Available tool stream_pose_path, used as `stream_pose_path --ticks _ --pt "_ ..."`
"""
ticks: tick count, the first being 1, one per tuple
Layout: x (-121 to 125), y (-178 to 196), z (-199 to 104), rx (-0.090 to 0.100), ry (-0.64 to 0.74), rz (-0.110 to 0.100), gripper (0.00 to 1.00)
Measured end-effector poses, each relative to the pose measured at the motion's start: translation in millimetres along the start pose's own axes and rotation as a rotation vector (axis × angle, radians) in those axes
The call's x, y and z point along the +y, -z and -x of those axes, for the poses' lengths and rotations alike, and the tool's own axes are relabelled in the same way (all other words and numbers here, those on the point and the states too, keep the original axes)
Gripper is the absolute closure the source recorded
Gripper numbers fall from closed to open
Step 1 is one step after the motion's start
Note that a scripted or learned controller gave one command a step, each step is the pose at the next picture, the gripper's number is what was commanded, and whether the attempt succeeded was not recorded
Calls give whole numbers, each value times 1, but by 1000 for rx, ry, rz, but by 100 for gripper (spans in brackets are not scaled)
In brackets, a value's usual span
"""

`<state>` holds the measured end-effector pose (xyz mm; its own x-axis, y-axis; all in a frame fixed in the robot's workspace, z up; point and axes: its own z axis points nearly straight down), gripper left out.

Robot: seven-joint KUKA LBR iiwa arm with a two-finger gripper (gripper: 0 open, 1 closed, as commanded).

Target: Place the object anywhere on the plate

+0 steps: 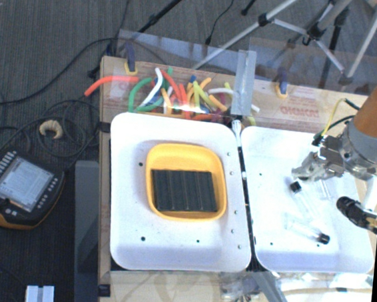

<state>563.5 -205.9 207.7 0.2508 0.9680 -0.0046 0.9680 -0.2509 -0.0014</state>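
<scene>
Desk (160,291) with two white bins: yellow plate (188,155) in left bin carrying only its dark grooved insert, clear black-capped tubes (306,230) loose in right bin (265,249), jaws (310,172) above them, grip state indiscernible, placement outstanding.

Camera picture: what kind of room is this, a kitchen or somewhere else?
It looks like a robot lab, not a kitchen. A robot arm reaches over two white bins on a bench, a control pad with cables lies on the carpet, and tripod legs stand behind the bench.
</scene>
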Motion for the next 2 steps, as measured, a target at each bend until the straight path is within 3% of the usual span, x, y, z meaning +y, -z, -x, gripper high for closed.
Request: stream_pose_path --ticks 2 --pt "-87 -33 -45 5 336 0 100"
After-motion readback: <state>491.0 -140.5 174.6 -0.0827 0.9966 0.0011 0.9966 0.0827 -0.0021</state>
